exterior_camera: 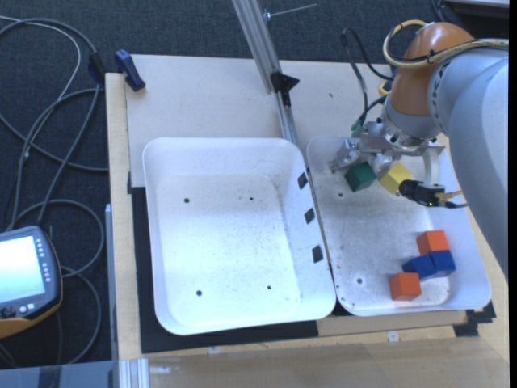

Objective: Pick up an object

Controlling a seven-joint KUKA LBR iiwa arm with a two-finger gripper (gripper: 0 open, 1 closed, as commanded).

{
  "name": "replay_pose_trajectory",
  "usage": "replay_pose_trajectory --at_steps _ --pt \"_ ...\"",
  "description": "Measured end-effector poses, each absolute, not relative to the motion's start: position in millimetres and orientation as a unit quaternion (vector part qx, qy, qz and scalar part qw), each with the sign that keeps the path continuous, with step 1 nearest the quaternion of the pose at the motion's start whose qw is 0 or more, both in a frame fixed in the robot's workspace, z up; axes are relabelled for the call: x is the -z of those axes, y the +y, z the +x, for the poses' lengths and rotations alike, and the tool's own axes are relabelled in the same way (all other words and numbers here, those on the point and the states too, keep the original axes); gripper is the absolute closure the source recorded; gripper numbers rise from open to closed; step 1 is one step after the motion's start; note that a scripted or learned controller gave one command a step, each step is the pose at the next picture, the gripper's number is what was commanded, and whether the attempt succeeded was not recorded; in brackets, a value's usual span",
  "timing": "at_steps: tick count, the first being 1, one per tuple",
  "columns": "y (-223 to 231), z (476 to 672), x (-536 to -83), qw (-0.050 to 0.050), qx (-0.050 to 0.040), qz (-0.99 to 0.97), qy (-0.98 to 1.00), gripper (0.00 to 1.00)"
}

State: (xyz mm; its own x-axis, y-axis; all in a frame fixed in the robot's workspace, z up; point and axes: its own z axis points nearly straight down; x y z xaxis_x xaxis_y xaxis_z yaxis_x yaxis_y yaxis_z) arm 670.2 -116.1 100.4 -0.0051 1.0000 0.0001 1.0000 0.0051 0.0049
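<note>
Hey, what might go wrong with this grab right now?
The gripper sits low over the green block, with the yellow block right beside it, so it may bump yellow aside or catch both. Both lie near the right bin's far rim, so a nudged block may wedge there.

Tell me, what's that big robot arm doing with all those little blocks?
The grey robot arm is reaching down into the right bin, at its far end. Its gripper is right over a green block, with a yellow block beside it. I can't tell whether it has grabbed one. Two orange blocks and a blue block sit near the front corner of that bin. The left bin is beside it.
</note>
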Motion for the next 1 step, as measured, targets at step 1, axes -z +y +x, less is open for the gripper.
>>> replay_pose_trajectory --at_steps 1 --pt "-118.2 669.3 -111.8 0.002 -0.0003 0.706 0.708 1.0"
